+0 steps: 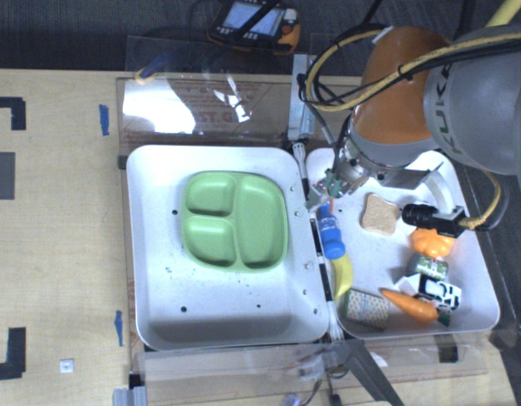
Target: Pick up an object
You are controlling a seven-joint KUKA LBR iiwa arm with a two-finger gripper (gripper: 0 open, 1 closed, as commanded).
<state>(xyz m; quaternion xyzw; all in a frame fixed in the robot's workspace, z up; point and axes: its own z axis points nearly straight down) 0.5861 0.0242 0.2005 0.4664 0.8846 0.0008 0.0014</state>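
Two white bins: left (150, 227), right (480, 286). One green divided plate (235, 218), one blue bottle (330, 235), one banana (342, 277), one carrot (410, 304), one sponge (381, 214).

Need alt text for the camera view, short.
A grey arm with an orange band reaches over the right bin, which holds a blue bottle, carrot, orange fruit and sponge. The left bin holds a green divided plate.

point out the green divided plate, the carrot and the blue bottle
green divided plate (236, 219), camera view, centre ridge
carrot (410, 304), camera view, middle of its body
blue bottle (331, 235), camera view, its body
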